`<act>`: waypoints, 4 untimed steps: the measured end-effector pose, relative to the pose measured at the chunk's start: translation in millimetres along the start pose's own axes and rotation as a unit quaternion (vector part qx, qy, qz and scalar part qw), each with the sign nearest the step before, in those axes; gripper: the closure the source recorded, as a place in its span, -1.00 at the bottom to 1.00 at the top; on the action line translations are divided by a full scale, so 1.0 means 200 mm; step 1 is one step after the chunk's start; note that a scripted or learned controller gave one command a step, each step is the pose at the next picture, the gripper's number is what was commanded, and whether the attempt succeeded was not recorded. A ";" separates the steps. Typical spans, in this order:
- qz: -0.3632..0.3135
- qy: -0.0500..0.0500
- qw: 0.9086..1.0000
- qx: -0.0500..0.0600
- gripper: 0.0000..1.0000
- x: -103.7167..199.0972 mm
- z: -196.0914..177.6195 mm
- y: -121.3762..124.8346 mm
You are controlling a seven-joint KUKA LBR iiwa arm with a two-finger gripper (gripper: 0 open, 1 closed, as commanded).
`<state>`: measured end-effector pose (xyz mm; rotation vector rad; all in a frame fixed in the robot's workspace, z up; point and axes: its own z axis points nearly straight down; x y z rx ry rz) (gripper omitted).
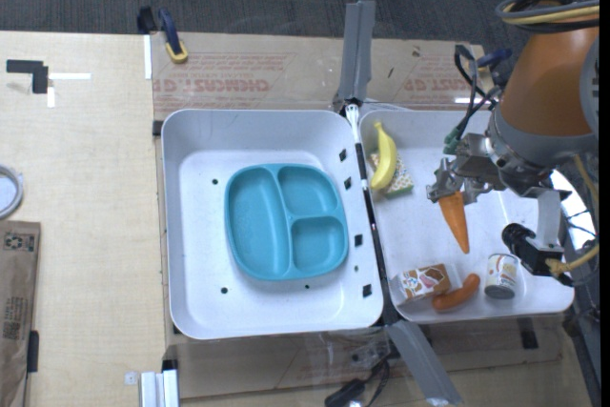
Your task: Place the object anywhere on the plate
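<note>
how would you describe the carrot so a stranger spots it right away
Look in the right bin, under the gripper. The carrot is the orange cone pointing down toward the sausage. It is plain orange and tapered, unlike the curved yellow banana or the small can.

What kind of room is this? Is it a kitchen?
Probably not a kitchen: it looks like a robot lab or test bench. A robot arm reaches over two white bins; the food, like the banana and carrot, looks like toys, and cables and clamps sit around.

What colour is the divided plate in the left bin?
The plate is light blue (teal), seen clearly in the camera view, lying in the white left bin.
</note>
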<state>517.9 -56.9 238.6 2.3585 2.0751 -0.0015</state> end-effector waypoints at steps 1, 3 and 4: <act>-0.162 -0.001 0.987 0.000 1.00 -0.18 -0.24 -0.14; -0.152 0.000 0.988 0.002 1.00 0.57 0.05 -0.28; -0.152 0.000 0.988 0.002 -1.00 0.57 0.05 -0.28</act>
